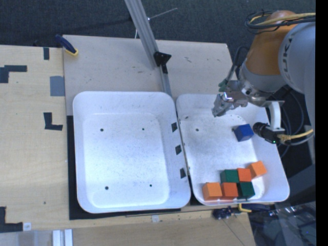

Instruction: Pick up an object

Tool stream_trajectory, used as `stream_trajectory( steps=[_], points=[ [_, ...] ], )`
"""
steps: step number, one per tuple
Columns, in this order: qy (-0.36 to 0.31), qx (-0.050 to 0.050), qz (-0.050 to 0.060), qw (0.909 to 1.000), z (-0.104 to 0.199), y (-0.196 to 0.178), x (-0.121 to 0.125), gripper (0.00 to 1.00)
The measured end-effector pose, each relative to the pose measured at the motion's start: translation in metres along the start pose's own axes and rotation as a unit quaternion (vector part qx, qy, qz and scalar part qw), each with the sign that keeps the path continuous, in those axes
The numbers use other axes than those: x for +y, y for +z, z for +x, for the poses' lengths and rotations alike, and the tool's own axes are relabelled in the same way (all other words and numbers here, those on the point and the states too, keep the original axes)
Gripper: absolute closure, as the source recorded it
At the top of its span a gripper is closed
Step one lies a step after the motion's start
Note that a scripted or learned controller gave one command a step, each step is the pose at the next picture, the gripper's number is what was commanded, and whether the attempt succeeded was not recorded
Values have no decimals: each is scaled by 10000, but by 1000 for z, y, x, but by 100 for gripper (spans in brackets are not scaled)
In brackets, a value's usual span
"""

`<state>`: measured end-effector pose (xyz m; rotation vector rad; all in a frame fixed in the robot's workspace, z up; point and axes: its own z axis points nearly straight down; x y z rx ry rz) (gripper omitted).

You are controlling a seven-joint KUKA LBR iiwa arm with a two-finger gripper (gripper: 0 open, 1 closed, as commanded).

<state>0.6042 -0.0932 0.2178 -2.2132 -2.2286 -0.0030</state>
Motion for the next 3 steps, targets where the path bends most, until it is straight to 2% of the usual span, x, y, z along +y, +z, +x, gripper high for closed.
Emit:
stream_trajectory(
  steps=[1, 3],
  points=[
    [2, 0, 5, 10000, 47, -9, 13, 100],
    [-3, -1, 12, 10000, 161, 2, 21, 100]
  ],
)
